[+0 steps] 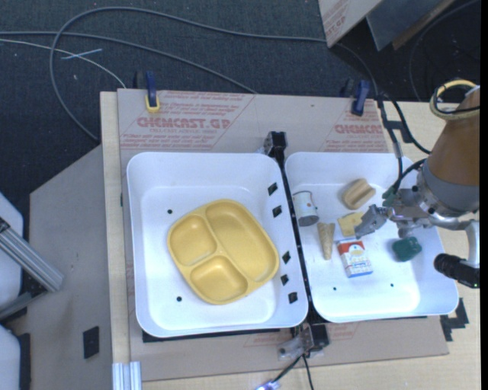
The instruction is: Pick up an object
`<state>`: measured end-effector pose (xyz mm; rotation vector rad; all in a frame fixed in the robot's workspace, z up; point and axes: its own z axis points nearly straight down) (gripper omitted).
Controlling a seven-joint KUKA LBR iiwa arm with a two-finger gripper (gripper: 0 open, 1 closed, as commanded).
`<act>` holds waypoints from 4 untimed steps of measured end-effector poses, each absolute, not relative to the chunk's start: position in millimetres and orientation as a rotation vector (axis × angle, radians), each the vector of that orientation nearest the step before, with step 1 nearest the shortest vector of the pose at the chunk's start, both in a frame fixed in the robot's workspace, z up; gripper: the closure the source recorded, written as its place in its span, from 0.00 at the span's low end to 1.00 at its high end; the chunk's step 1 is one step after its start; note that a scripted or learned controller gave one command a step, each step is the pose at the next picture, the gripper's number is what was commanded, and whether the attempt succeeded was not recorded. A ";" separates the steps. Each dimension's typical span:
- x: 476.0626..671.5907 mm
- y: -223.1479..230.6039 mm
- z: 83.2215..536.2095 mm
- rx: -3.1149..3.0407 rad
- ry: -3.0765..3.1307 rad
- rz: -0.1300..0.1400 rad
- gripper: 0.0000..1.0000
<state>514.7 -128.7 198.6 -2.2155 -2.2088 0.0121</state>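
Grey arm's gripper (371,221) hovers over the right bin (328,301), grip state unclear, with the small carton (354,257) just below-left of it, long axis up-down.

Red print runs across the cardboard sheet (229,114) that lies under the two bins; behind the left bin it reads "CHEMCAST GP" in large letters, with smaller red lines above and below it too fine to make out; the same red mark shows again behind the right bin, only partly readable; the small red and white carton (355,257) in the right bin bears print too small to read; the cardboard box (345,17) at the top edge carries faint reddish lettering that cannot be read.
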 end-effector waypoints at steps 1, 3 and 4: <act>517.7 -128.5 205.0 -2.219 -2.221 0.000 0.00; 519.6 -115.5 96.8 -2.217 -2.217 0.003 0.00; 521.7 -115.9 88.9 -2.222 -2.221 -0.005 0.00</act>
